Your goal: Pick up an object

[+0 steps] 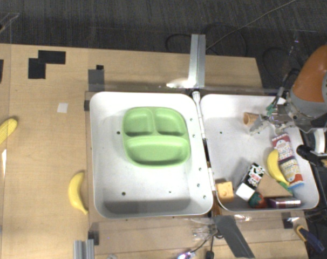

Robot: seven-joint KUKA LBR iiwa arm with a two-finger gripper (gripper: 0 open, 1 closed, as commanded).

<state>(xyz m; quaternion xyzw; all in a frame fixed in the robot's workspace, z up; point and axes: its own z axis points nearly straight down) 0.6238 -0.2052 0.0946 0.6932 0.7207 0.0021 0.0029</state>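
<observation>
Gripper (267, 117) sits low over the right bin (228, 144), up at about one o'clock of that bin, with thin dark fingers splayed apart above the white floor and nothing between them. Just at nine o'clock of the fingers lies a small tan cone-like piece (251, 118), near but apart from them. The arm (314, 88) comes in from three o'clock, orange band showing above the grey wrist.

Down at five o'clock from the gripper, a red-and-white tube (286, 159) lies lengthwise along the bin's right side; there is print on it, too small to read. A yellow banana (273, 166) lies right against its left side. At seven o'clock of that banana sits a black-and-white cow-patterned box (254, 175), with a white block (244, 191) just below it and a tan cube (224, 189) at the bin's lower left corner. A dark red marker-like stick (282, 202) lies along the bottom wall.

Over in the left bin (104, 188), a green divided plate (155, 135) rests centre-high. Out on the bench (39, 144), a second banana (77, 192) lies at eight o'clock of the left bin, and a yellow corn cob (2, 133) is at the far left edge.
</observation>
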